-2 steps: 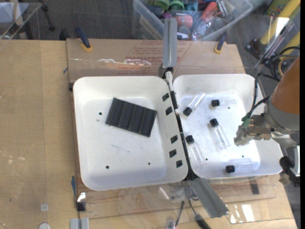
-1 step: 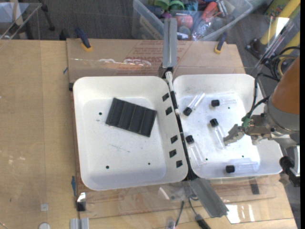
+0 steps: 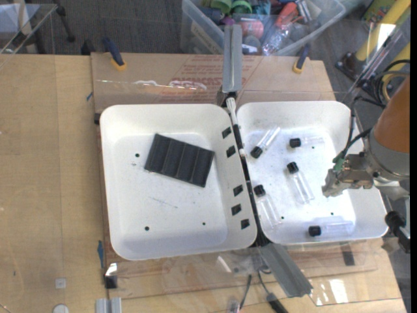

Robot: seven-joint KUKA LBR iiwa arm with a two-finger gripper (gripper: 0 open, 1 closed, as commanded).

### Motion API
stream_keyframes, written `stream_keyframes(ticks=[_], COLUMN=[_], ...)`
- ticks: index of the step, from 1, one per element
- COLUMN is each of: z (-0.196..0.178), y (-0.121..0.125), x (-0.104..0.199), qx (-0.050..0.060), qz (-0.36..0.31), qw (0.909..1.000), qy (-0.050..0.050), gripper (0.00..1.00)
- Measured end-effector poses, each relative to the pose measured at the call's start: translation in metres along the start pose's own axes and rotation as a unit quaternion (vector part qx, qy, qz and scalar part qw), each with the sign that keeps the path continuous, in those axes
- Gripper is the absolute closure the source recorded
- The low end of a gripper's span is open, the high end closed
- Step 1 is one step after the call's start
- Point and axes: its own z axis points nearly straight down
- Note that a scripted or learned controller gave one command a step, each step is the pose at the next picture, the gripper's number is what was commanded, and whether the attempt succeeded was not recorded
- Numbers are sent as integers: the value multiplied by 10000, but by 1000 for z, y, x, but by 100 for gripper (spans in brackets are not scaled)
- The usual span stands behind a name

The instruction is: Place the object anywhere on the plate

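A black ribbed plate lies flat in the left bin, slightly turned. Several clear vials with black caps lie scattered in the right bin: one near the divider, one in the middle, one at the front. My gripper hangs low over the right side of the right bin, just right of the middle vial and apart from it. Nothing shows between its jaws, and their tips are hard to make out against the white floor.
A grey bar with black clips divides the two bins. A clear tub of colourful items stands behind the bins. Cables and the arm's orange band crowd the right side. Bare wooden bench lies to the left.
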Motion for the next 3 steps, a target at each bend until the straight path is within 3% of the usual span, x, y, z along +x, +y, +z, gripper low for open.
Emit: stream_keyframes(ticks=[1,2,3], z=[66,61,63], y=[1,4,3], x=[-81,-114,-107], qx=[17,0,3], qz=[-463,345,1277], qw=[9989,9994,9918], qy=[19,8,7], gripper=[100,100,100])
